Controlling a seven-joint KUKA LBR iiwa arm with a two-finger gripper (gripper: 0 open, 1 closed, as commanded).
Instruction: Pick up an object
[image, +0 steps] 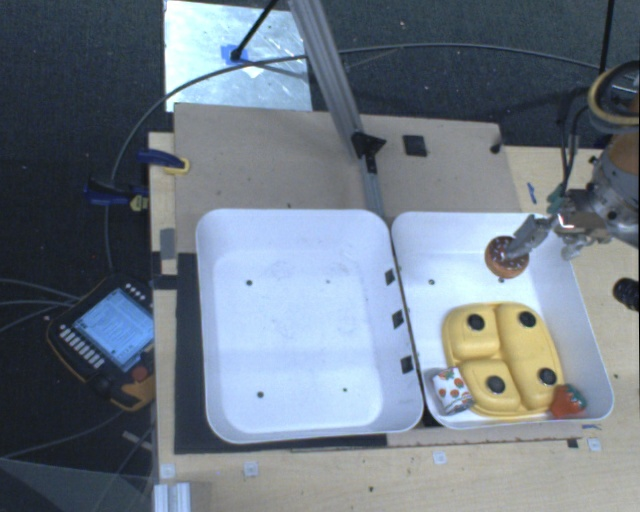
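Tan bench (300, 160) on dark floor, two white bins. Right bin (440, 250) holds yellow tray (502, 360), spotted cup (450, 390), red piece (568, 401). Gripper (512, 250) upper right grips a brown disc (505, 260).

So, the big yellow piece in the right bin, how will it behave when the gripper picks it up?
The yellow piece looks stiff and moulded, so probably it will not flop. It seems wide for a two-finger gripper, and its rounded, smooth-looking lobes may slip.
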